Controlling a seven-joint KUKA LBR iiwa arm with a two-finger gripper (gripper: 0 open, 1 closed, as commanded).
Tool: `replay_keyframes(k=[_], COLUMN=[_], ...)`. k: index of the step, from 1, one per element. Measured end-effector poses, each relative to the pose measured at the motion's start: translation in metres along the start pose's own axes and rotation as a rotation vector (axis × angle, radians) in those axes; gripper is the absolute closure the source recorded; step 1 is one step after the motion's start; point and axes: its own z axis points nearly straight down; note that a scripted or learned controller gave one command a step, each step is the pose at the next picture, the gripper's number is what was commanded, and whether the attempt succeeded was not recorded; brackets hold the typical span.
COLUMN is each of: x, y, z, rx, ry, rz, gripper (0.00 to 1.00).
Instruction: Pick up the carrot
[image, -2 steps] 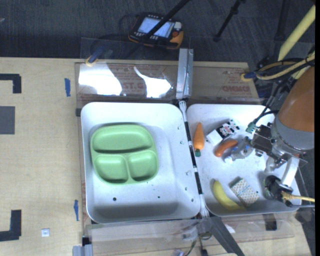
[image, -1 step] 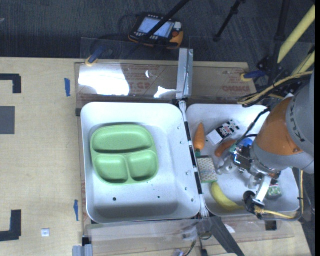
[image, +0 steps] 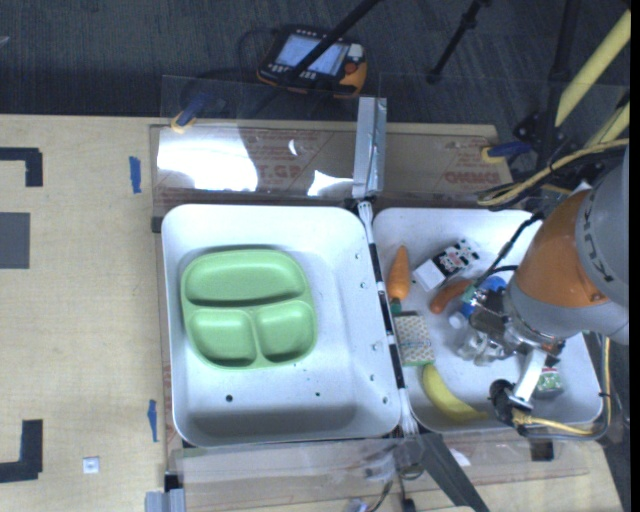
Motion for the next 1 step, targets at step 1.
replay_keyframes(k=[1], x=[0.0317], y=[-0.0187], z=[-0.0814], rx=[-0.002], ry=[0.0], rz=[-0.194], gripper=[1.0])
